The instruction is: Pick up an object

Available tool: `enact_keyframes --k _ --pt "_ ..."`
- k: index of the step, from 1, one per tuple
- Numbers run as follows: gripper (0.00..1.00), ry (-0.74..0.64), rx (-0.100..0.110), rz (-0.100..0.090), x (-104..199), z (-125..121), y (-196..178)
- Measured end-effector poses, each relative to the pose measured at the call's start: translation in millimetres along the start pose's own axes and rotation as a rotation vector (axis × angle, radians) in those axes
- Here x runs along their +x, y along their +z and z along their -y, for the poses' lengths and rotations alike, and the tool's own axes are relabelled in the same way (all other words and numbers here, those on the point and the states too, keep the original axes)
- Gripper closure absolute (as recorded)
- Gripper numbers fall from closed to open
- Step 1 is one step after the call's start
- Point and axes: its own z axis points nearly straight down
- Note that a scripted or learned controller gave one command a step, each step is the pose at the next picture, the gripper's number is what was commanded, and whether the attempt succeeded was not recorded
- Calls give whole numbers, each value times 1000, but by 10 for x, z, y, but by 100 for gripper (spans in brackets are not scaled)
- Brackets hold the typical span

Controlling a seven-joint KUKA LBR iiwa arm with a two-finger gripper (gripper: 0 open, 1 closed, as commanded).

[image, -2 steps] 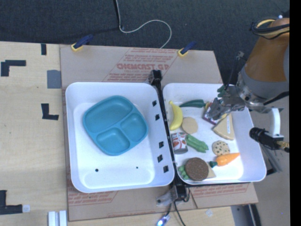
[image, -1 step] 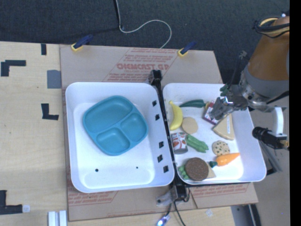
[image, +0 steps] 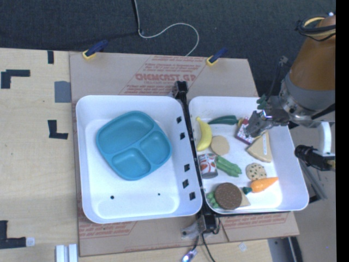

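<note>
The grey two-finger pincer (image: 254, 125) hangs low over the right white bin (image: 289, 162); whether its fingers are apart or together I cannot tell. Just beneath and beside it lie a small red-and-white packet (image: 244, 131) and a pale wedge of toy cheese (image: 261, 148). Farther to its left rest a yellow plastic banana (image: 203, 134) and a green bean pod (image: 222, 120) (both untouched); well beyond, a blue divided plate (image: 133, 144) fills the left bin (image: 87, 162).

Robotics lab test station. Indicators: a robot arm (image: 311, 53) beside a counter (image: 32, 146) covered with cardboard sheet (image: 158, 75) held by clamps (image: 95, 48), two white bins (image: 90, 201) containing toy food (image: 228, 195), and a loose cable (image: 163, 31).
</note>
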Motion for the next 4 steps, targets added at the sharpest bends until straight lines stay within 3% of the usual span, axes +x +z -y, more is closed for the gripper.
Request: enact_keyframes --k 1,2,3,4 --pt "100 -1 1 0 5 -1 -94" --pt "100 2 3 -1 511 234 322" --pt "100 -2 2 -1 1233 -46 852" --pt "100 5 -14 2 950 -61 -270"
